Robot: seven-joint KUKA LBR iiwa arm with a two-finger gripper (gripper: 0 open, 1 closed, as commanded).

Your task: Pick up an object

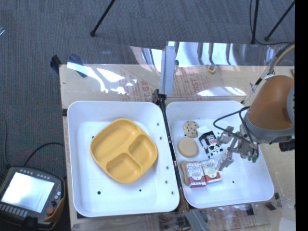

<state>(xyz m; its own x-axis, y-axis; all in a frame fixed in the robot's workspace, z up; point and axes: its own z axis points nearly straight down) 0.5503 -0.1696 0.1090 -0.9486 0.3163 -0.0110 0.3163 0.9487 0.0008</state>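
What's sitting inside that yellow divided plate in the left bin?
Nothing that I can see: the yellow plate shows three bare compartments. It covers part of the left bin floor, so anything beneath it stays hidden.

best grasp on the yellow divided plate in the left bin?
Probably the rim. The yellow divided plate lies flat and is wide, so fingers can't span it. Come from above at its near-right corner, one finger inside a compartment, one outside. That corner faces the gripper over in the right bin.
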